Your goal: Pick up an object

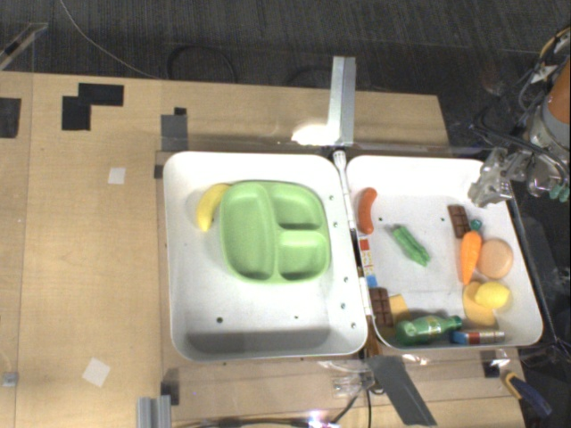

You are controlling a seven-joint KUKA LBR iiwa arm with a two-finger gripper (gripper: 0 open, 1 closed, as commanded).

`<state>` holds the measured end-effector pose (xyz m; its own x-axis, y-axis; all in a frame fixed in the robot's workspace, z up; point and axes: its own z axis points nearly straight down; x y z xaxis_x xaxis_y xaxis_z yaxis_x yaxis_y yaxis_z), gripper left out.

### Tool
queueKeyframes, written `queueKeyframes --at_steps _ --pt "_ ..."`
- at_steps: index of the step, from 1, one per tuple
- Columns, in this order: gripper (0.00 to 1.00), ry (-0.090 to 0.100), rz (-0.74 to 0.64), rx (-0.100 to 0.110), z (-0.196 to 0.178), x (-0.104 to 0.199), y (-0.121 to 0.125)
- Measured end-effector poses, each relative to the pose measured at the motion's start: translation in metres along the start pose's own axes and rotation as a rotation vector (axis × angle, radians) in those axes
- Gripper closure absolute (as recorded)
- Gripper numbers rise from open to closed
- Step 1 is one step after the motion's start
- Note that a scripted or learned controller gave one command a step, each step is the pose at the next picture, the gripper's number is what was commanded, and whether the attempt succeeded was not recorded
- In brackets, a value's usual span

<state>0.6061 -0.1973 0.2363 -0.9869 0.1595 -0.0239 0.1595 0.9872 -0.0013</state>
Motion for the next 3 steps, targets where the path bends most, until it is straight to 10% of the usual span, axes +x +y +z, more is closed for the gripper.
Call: queueKeyframes --at_steps 1,2,3 --pt "0.0 0.012 0.003 -0.001 0.006 0.003 -0.001" --pt "0.0 0.012 -0.118 -0.002 0.136 0.026 -0.011" --pt "0.0 0.008 0.008 -0.001 0.146 0.051 -0.012"
